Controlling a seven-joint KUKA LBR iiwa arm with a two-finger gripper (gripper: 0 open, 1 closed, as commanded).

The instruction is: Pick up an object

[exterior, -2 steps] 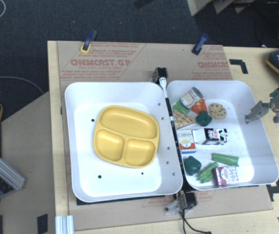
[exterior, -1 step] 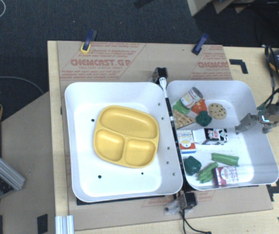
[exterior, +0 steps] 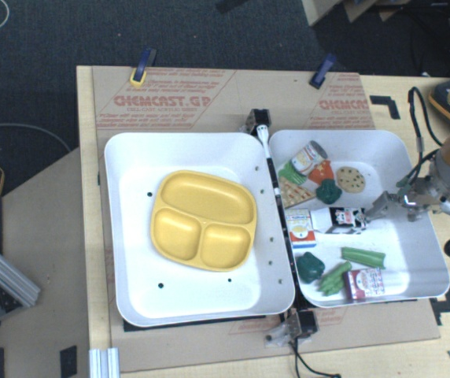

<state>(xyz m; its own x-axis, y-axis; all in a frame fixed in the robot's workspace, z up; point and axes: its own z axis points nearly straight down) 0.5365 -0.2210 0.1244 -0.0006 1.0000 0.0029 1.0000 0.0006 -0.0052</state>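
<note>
Pincer: you'll see it low inside the right bin, reaching in from the right; whether it is apart, together or clamped on something, you cannot tell at this size.
Nearest thing: a small black-and-white packet lies just left of the pincer tip.
Other objects: your right bin also holds a round cookie, a can, a green bean-like piece and a red packet at the near side.
Left bin: a yellow divided tray sits in its middle.
Desk: both bins rest on it, side by side.
</note>
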